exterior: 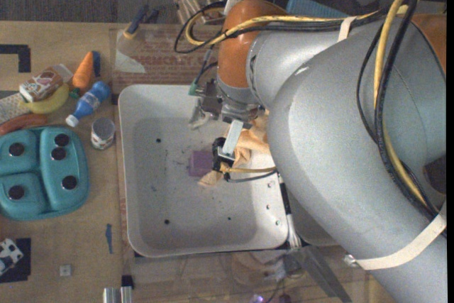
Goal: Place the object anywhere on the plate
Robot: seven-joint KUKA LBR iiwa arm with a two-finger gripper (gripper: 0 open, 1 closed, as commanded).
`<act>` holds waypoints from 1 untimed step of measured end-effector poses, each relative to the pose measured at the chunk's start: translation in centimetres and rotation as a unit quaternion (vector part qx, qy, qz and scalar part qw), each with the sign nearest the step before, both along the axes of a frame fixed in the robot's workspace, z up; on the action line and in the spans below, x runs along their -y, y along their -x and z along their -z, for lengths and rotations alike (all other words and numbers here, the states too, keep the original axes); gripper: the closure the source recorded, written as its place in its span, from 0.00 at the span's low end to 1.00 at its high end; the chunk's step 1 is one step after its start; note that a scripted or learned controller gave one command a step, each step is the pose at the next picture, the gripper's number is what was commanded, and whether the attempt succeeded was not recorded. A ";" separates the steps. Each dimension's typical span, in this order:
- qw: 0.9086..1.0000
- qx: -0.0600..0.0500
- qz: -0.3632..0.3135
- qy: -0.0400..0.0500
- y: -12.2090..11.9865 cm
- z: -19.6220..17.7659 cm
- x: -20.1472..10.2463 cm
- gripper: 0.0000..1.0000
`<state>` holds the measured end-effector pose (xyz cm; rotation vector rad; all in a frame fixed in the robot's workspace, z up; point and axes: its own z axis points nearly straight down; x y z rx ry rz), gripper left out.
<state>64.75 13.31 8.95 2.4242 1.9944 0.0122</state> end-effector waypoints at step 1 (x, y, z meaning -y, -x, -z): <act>0.995 0.004 0.099 -0.010 4.1 -0.5 1.7 0.00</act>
